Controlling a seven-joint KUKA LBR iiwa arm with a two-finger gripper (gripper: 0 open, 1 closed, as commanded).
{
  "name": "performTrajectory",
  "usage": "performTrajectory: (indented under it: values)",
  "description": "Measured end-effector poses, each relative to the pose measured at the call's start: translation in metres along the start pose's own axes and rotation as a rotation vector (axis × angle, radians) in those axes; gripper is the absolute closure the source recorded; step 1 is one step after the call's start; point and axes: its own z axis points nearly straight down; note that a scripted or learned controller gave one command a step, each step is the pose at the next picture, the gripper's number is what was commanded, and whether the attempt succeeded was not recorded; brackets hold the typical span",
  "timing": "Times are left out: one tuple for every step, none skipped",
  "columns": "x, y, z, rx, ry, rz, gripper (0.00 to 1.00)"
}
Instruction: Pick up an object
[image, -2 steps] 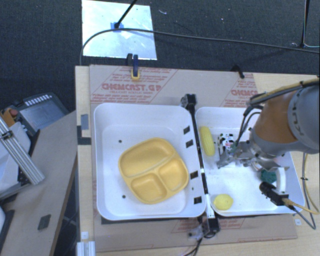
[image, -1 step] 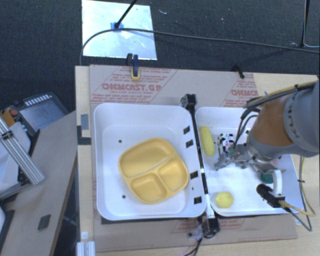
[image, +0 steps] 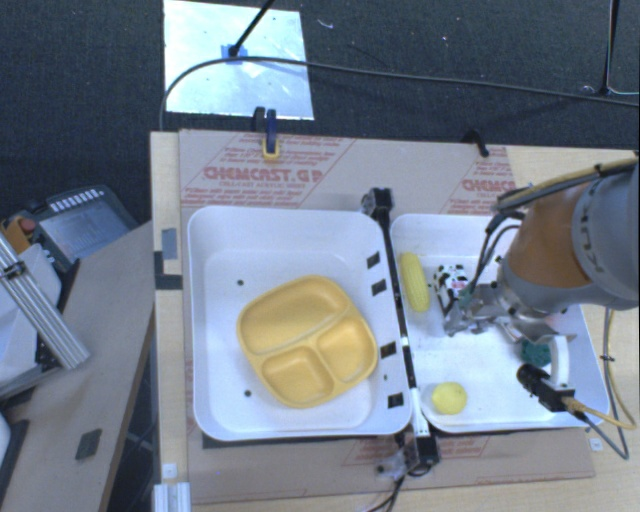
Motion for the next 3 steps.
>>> performTrajectory:
  values:
    - [0.006, -0.006, -0.051, -0.003, 0.0, -0.002, 1.0]
    - [0.003, -0.009, -0.097, -0.003, -0.001, -0.002, 1.0]
    - [0.002, -0.007, -0.146, -0.005, -0.001, -0.003, 1.0]
